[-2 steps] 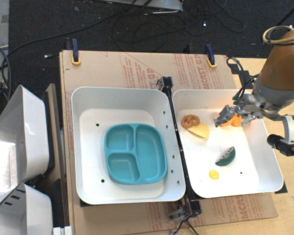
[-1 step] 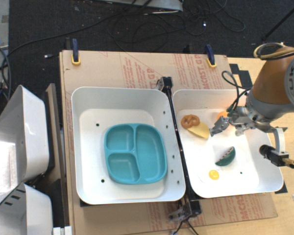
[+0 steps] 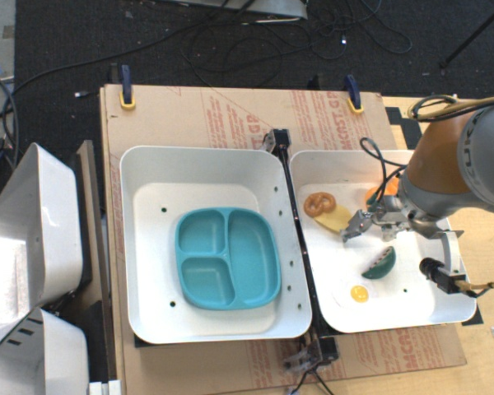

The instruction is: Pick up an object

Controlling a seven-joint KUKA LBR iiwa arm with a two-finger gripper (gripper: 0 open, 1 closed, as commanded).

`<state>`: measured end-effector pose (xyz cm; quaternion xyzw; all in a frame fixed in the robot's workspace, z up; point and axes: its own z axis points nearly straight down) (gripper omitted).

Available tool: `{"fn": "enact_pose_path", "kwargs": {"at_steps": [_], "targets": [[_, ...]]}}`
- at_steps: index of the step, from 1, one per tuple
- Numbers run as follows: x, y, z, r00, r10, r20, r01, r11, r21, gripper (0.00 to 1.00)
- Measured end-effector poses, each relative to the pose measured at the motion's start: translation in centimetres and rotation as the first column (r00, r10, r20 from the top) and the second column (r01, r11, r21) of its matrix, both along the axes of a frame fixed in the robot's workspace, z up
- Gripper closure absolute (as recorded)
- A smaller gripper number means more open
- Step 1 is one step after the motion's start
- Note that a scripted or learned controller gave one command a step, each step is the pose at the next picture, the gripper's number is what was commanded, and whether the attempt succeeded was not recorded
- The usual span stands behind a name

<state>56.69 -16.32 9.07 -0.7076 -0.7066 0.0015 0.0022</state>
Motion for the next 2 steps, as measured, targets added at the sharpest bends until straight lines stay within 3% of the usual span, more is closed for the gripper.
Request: {"fn": "enact_pose_path", "kwargs": {"at_steps": [1,2], "targets": [[0.2,0.0,1.4,1.0,-0.001,0.006,0.001,1.0,-0.001,1.0],[0.6,-0.9,6.1,1.0,-0.001,0.01,0.001,1.0,-0.003,1.0]]}}
